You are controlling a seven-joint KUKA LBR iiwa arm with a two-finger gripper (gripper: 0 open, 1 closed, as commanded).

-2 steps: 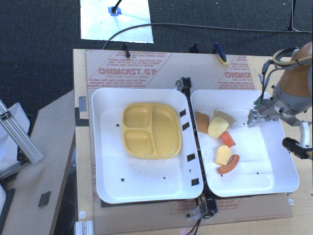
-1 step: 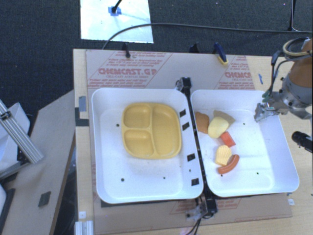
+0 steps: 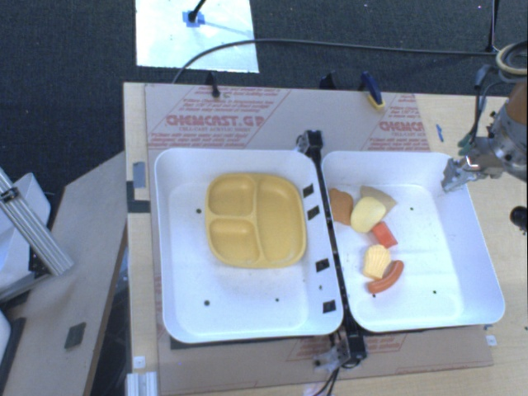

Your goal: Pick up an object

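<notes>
Plastic toy foods are noted in the right bin, well to the left of the claw and nearer the camera: a yellow potato-like piece, a corn piece and a sausage. The claw is seen at the bin's far right rim; its state cannot be told. All are judged light, stiff and smooth. The sausage should be gripped across its narrow middle.
</notes>
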